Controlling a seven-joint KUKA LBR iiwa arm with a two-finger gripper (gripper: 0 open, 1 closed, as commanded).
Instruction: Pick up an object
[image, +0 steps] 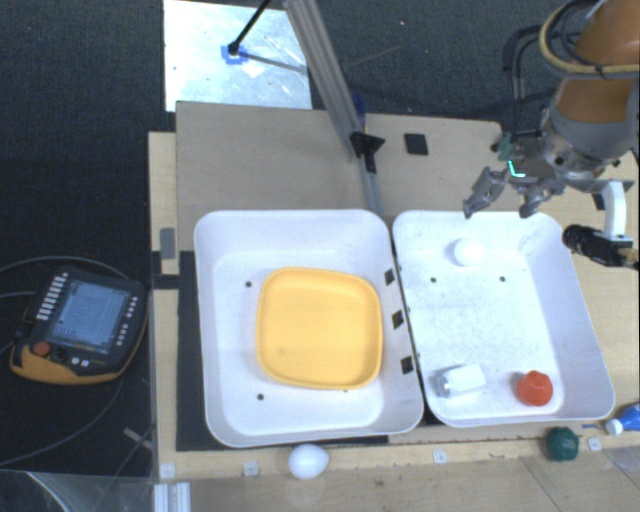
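My gripper hangs over the far edge of the right bin, fingers spread open with nothing between them. A white ball lies in the right bin just below and left of the gripper. At that bin's near edge sit a white block and a red cup-like object. A yellow square plate rests in the left bin.
A white egg-shaped object and a dark green ball lie on the bench in front of the bins. A teach pendant sits on the floor at left. A metal pole slants in at the back.
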